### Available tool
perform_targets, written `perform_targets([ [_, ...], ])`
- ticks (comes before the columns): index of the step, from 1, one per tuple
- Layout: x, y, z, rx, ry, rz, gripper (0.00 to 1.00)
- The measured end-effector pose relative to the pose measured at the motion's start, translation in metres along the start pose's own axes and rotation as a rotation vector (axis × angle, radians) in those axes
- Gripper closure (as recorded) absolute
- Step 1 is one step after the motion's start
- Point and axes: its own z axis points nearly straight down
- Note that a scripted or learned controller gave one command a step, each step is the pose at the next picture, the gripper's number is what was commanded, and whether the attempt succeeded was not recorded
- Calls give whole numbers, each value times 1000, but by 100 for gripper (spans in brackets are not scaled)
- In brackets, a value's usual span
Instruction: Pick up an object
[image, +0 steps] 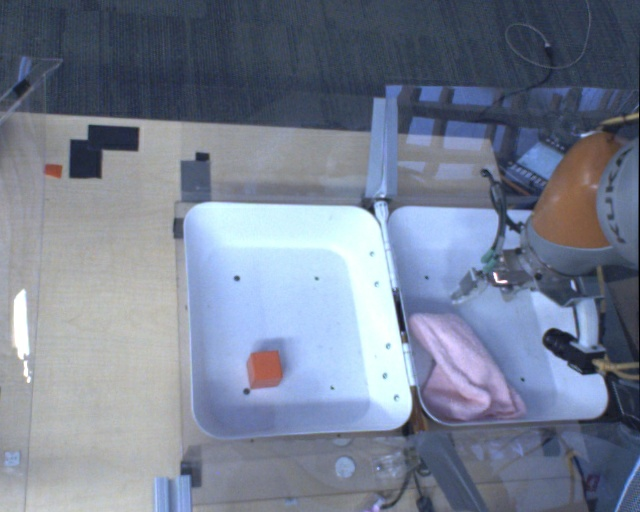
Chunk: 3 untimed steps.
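On the light wooden counter (100, 330) stand two shallow white plastic bins side by side. In the left white bin (290, 235) lies a small orange cube (265, 369), near the front left corner and well apart from the walls. In the right white bin (440, 235) lies a soft pink folded cloth (460, 370), against the left wall and reaching to the near wall. The grey arm with the orange band (580, 200) comes in from the right. Its end effector (480, 283) hangs over the middle of the right bin, just beyond the far end of the cloth. How far its jaws are apart I cannot tell, and no object is seen between them.
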Motion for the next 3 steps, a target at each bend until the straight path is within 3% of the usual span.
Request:
perform_targets([
  [1,17,-31,34,-10,-2,-49,0],
  [2,33,-78,31,-3,1,-136,0],
  [3,21,-12,34,-9,-1,-12,0],
])
